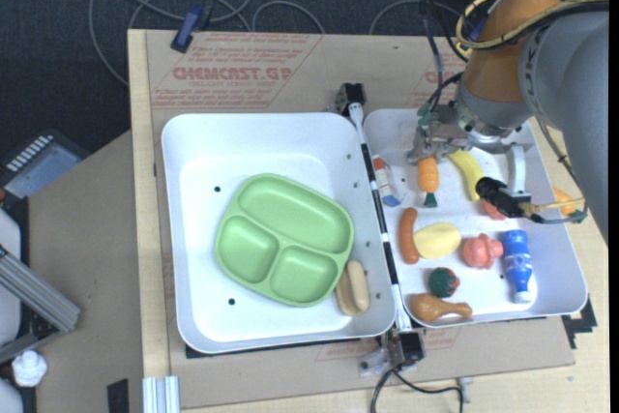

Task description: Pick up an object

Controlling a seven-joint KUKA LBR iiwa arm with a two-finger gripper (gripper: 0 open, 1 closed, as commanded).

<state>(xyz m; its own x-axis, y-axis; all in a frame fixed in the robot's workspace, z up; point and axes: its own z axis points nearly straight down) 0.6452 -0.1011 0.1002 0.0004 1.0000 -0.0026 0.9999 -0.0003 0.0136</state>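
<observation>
Camera view: left bin [193,150] has green divided plate [282,239], bread roll [353,287] beside it. Right bin [566,276]: toy carrot [427,176], banana [467,171], blue bottle [517,264]. Gripper [455,138] above carrot; grip state unclear.

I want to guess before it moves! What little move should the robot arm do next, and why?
Probably lower straight down a little: the gripper hangs in the right bin just above the toy carrot and banana, with nothing between its fingers.

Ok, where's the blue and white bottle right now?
The blue and white plastic bottle lies in the right-hand white bin, near its right wall, beside the pink toy.
</observation>
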